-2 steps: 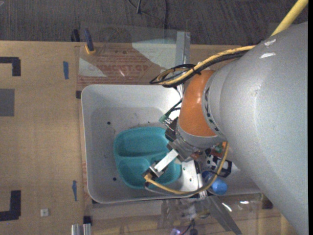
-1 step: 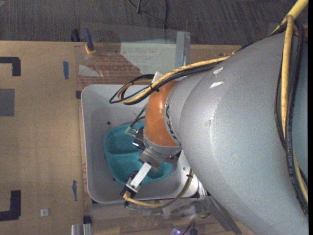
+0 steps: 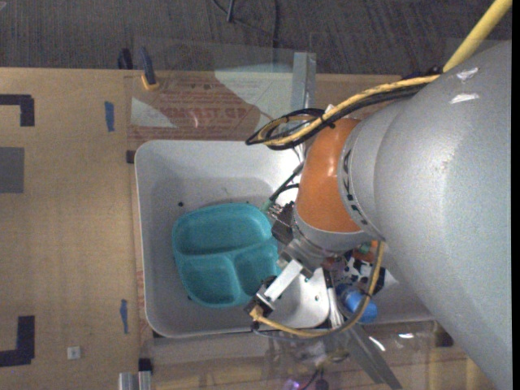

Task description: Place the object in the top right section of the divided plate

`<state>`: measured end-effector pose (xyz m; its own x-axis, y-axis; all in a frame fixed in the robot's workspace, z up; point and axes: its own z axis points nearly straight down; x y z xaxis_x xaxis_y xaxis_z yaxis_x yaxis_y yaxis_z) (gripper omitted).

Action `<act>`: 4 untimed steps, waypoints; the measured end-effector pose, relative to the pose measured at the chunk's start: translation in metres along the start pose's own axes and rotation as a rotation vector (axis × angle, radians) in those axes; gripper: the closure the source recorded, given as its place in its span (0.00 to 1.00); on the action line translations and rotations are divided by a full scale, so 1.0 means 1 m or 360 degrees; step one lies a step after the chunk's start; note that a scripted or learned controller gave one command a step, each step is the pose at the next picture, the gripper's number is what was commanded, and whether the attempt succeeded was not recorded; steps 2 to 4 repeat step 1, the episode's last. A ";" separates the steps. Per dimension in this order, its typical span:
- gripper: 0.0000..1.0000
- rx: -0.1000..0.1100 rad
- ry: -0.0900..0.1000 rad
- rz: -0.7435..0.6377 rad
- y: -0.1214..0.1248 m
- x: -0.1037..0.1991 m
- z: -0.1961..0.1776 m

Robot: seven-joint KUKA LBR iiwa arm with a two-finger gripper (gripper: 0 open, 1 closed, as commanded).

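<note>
Below, my arm [image 3: 406, 193] leans over white bin [image 3: 162, 177], wrist beside teal divided plate [image 3: 223, 254]; grip state: cannot tell.

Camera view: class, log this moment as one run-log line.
arm: over bin's right side | teal divided plate: in white bin, sections bare | blue object: beside arm, off plate

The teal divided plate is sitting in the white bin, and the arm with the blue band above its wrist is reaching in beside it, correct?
Not quite. The camera view shows the band above the wrist is orange, not blue. The rest holds: the teal divided plate sits in the white bin, and the arm reaches in beside it.
</note>
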<state>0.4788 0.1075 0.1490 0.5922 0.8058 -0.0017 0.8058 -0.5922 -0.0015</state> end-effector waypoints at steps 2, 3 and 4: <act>1.00 0.0000 0.0001 -0.0167 -0.016 0.021 -0.026; 1.00 0.0000 0.0001 -0.0167 -0.016 0.021 -0.026; 1.00 0.0000 0.0001 -0.0167 -0.016 0.021 -0.026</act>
